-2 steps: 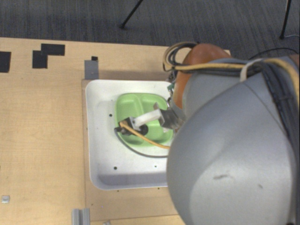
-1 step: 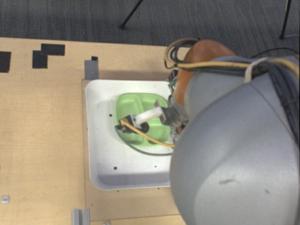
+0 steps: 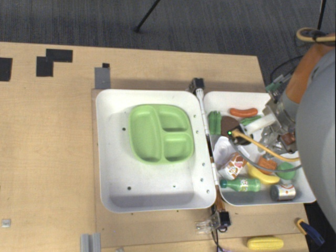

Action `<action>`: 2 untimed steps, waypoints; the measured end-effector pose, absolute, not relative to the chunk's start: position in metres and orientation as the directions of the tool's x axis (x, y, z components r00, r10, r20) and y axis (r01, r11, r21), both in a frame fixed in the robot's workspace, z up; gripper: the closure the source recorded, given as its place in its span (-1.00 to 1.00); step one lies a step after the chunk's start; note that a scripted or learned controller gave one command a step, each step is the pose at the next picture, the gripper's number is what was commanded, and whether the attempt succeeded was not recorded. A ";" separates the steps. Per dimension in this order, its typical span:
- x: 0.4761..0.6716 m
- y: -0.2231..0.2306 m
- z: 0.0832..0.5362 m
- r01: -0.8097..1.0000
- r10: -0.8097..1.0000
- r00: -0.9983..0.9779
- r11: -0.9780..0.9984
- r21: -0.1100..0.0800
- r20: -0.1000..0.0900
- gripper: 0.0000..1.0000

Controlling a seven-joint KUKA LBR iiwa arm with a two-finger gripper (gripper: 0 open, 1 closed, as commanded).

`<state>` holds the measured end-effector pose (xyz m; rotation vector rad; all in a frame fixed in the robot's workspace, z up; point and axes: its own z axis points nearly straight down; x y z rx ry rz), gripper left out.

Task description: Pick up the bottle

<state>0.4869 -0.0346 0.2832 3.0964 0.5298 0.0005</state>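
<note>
Bench (image 3: 47,156) of pale wood-look board, matt and smooth; both bins, left (image 3: 113,193) and right (image 3: 252,199), of white plastic with a soft sheen. Divided tray (image 3: 160,133) of light green plastic, smooth, satin finish; bottle (image 3: 240,185) of glossy green plastic with a printed label. Can (image 3: 282,192) of bright metal; banana (image 3: 262,175) of smooth yellow plastic; floor (image 3: 157,14) of dark, rough-textured carpet.

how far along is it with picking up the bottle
Done: the arm has reached into the right bin, with the gripper low among the clutter. In hand: nothing visibly; the green bottle lies on its side near the bin's front edge, beside the banana, apart from the gripper. Left: moving over the bottle, gripping it and lifting it.
</note>
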 end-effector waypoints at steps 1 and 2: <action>0.487 -0.141 0.262 0.511 0.511 0.859 -0.859 -0.001 0.000 1.00; 0.487 -0.105 0.259 0.405 0.405 0.914 -0.914 -0.001 0.000 1.00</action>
